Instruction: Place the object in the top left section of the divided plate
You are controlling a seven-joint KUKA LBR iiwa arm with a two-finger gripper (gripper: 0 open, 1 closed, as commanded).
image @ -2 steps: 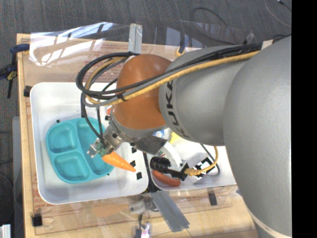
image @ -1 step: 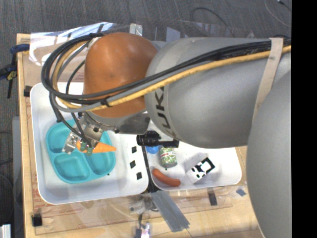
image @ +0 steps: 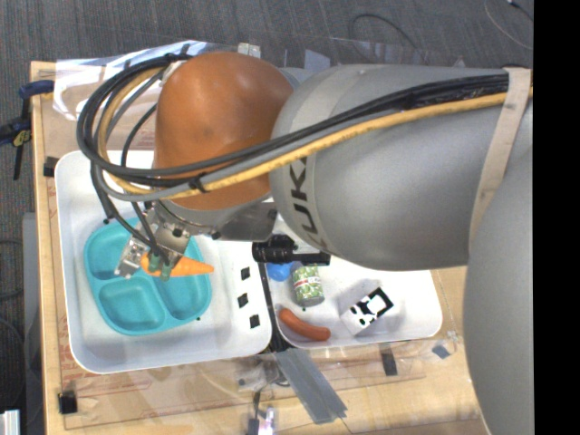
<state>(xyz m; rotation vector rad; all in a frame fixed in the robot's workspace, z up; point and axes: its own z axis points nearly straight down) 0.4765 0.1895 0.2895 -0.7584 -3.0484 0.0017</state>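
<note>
Right under the end effector [image: 156, 254] sits the carrot [image: 184, 266], orange with a green top, lying across the plate's [image: 136, 311] middle divider; its tip pointing away to the right. Can't really tell if the end effector is apart or clamped, the arm [image: 381, 170] hides too much. Plate is teal, in the left bin [image: 82, 352]. Further right of the end effector, in the other bin [image: 417, 320]: a green can [image: 307, 285], a sausage [image: 304, 326] and a black-and-white cube [image: 370, 307]. Both bins sit on the worktop [image: 41, 270].
</note>
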